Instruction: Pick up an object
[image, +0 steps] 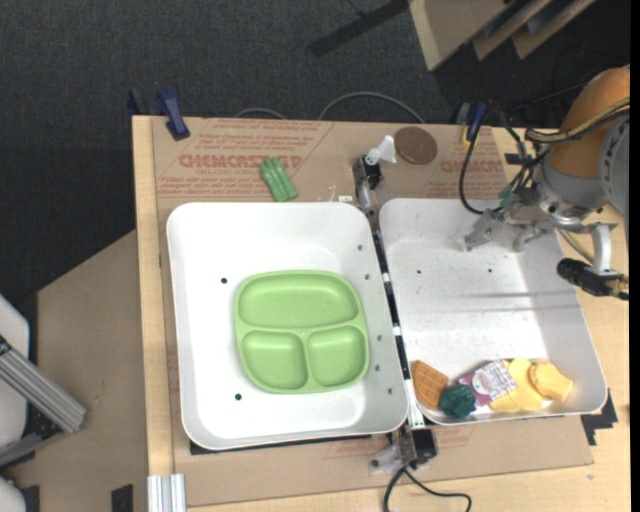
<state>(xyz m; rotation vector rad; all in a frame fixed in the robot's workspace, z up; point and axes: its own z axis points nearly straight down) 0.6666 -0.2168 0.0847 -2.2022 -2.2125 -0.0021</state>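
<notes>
My gripper (502, 238) hangs over the far end of the right bin (480, 300), its two fingers spread open with nothing between them. The arm comes in from the upper right. Along the near edge of that bin lies a cluster of small objects: an orange waffle piece (430, 383), a dark green broccoli-like toy (459, 401), a pink and white packet (492, 379) and yellow pieces (536, 387). The gripper stands well away from them, toward the far side.
The left bin (200, 260) holds a green divided plate (300, 330). On the bench behind the bins lie a small green object (279, 180) and a brown disc (415, 146). Cables loop near the arm (470, 170).
</notes>
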